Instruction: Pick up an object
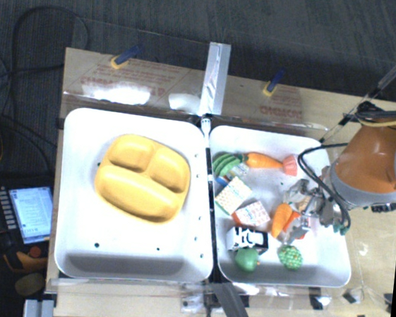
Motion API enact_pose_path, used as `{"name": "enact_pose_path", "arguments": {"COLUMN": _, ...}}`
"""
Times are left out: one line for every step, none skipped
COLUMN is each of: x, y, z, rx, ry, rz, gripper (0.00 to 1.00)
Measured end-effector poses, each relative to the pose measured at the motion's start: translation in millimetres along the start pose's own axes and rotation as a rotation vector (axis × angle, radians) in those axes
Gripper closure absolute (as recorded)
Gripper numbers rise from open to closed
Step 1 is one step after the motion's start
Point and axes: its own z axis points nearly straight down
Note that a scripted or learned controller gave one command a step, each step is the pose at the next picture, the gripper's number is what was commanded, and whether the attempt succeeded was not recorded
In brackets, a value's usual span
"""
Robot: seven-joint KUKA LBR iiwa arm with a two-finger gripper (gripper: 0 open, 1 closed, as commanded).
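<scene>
1. Where the arm [371, 163] reaches in from the right, its gripper [304, 215] hangs low over the right bin [327, 275], in that bin's right half; the metal parts blur together, so how far it is open cannot be told.
2. An orange piece [283, 217] lies just left of the gripper, touching or overlapped by it; whether it is held cannot be told. The piece is small, oblong and tilted, a bright orange.
3. A green ball [290, 256], dotted in texture, rests just below the gripper near the bin's front wall.
4. A carrot [269, 161], orange with a pink end, lies along the back of the right bin; beside it to the left sits a green striped piece [224, 164].
5. A pale box [233, 194] and a red-and-white box [253, 214] lie side by side near the bin's middle, left of the orange piece.
6. A black-and-white item [248, 237] lies at the front left, with a green round piece [247, 260] touching its lower edge.
7. The left bin [74, 247] holds one large yellow moulded form [142, 176], lobed on top, in its back half.
8. A clear divider [215, 78] stands upright behind the seam between the two bins.
</scene>
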Motion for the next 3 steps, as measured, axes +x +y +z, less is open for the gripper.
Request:
{"name": "enact_pose_path", "arguments": {"x": 39, "y": 37, "z": 6, "rx": -0.005, "ry": 0.022, "rz": 0.046, "gripper": 0.0}}
{"name": "enact_pose_path", "arguments": {"x": 37, "y": 37, "z": -4, "rx": -0.002, "ry": 0.022, "rz": 0.044, "gripper": 1.0}}
{"name": "enact_pose_path", "arguments": {"x": 30, "y": 59, "z": -113, "rx": -0.007, "ry": 0.033, "rz": 0.034, "gripper": 1.0}}
